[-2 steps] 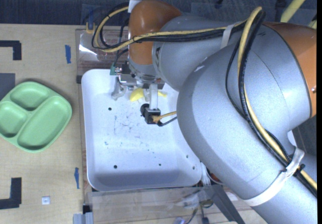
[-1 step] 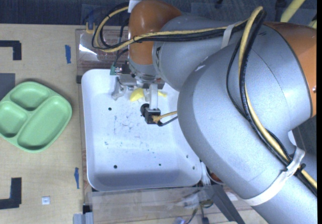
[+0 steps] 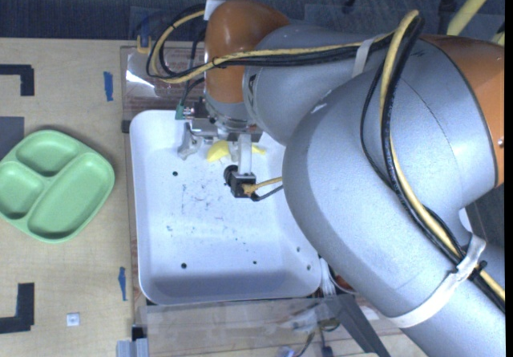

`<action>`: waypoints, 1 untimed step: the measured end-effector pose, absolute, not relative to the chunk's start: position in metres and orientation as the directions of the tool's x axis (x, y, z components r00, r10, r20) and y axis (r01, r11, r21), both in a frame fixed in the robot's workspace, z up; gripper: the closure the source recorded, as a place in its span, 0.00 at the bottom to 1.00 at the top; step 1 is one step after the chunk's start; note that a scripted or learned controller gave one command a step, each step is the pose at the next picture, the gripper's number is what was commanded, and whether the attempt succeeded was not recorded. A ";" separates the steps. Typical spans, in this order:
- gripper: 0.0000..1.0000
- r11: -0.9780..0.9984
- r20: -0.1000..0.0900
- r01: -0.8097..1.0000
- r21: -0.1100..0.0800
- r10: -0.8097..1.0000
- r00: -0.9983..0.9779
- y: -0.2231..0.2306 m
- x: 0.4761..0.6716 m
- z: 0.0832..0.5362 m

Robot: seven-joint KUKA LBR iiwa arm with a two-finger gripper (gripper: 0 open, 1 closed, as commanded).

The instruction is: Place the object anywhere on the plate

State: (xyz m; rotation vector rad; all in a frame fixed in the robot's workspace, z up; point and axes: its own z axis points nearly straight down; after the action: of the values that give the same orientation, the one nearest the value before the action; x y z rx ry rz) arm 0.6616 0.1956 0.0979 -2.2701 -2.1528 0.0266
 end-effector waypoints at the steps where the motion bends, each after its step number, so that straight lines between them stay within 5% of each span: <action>1: 0.00 -0.053 -0.003 0.998 -0.021 0.999 0.053 0.196 0.662 0.098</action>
State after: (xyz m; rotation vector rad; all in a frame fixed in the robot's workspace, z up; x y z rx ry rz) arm 0.6616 0.1955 0.0979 -2.2701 -2.1528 0.0265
